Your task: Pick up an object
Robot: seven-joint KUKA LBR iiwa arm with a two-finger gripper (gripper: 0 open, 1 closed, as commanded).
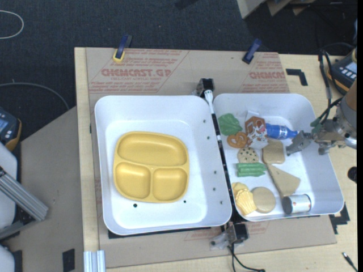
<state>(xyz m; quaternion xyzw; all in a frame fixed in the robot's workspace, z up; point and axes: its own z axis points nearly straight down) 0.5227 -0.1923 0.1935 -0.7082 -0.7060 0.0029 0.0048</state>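
End effector [300,143] over right bin [323,177], finger spread indiscernible, nothing visibly held; two bins, one yellow tray [151,166], one blue bottle [281,132].

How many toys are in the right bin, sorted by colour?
Green: 2, leaf-shaped piece, ridged piece
Tan or beige: 3, slab, wedge, round disc
Yellow: 1, ridged chips
Blue: 1, bottle
Silver: 1, can
Brown: 2, pretzel, cookie
Red and white: 1, packet
Total: 11

Robotics lab, clamped bench [170,67] (paired bins [108,152])
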